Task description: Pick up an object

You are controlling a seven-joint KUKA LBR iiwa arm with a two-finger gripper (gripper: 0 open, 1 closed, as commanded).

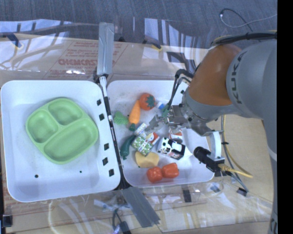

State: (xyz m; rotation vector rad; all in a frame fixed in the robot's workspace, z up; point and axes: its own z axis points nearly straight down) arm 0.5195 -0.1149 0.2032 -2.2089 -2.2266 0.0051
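The right bin (118,92) holds a pile of toy food: a tomato (146,101), a carrot (134,113), a green piece (120,118), a cucumber-like piece (126,146), a printed carton (144,143), a black-and-white cow-pattern piece (171,149), a yellow wedge (146,160) and two red pieces (162,172). My gripper (165,119) hangs low over the middle of this pile, just above the carton and the cow-pattern piece. The arm's orange band and grey wrist cover the bin's right side. Nothing is visibly held between the fingers.
The left bin (14,169) bears a green divided plate (62,129). A grey divider strip (105,48) runs between the bins. Cables and a black fitting (209,160) hang off the arm at the right bin's near right corner.
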